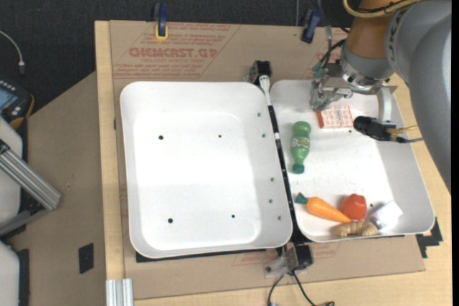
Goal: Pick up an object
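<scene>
1. The table (68,154) carries a brown cardboard sheet (215,46) with red print, and two blue clamps hold the sheet at its far edge.
2. The left bin (193,175) lies on the sheet. Its white floor shows four small dark dots.
3. The right bin (391,168) lies just beside it, wall against wall, and all the loose things are inside this one.
4. A green bottle (300,145) lies on its side near the left wall of the right bin, with its narrow end toward the near edge.
5. A carrot (324,210) lies in the near part of the bin, its green top pointing left.
6. The claw (326,95) hangs over the far part of the right bin. I cannot tell if it is released or clenched, and nothing is visibly grasped in it.
7. A small red-and-white packet (336,117) lies flat on the bin floor, just below the claw and a little to its right. I cannot tell if they touch.
8. A red vegetable (353,206) sits at the thin end of the carrot.
9. A pale brown root (355,228) lies just in front of these two, at the near rim.
10. A small white piece (388,213) rests just right of the red vegetable.
11. The grey arm (423,46) with its orange band comes in from the right.
</scene>
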